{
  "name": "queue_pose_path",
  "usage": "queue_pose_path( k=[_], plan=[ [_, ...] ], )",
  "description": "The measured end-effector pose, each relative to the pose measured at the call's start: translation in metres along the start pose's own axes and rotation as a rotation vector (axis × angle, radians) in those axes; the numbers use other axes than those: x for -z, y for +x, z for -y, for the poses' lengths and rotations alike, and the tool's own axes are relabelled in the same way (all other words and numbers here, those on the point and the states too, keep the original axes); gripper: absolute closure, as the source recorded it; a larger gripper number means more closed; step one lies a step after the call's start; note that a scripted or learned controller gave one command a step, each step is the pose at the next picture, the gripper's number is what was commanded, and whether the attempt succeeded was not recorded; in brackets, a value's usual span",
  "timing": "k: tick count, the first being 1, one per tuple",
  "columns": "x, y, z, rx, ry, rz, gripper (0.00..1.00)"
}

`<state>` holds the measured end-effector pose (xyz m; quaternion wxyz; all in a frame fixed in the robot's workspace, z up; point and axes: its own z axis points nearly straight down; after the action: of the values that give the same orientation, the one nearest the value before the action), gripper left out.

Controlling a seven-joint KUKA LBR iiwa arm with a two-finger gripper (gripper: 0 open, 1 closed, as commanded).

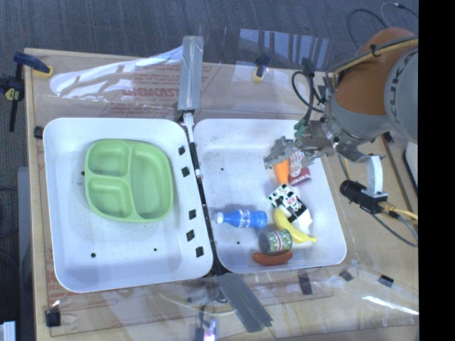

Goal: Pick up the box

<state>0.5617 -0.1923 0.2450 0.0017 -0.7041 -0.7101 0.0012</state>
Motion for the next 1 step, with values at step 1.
queue_pose_path(
  k=[1],
  plan=[
    [-0.0013, -0.0166, -0.0353, 0.072, -0.002, 0.001, 0.00]
  ],
)
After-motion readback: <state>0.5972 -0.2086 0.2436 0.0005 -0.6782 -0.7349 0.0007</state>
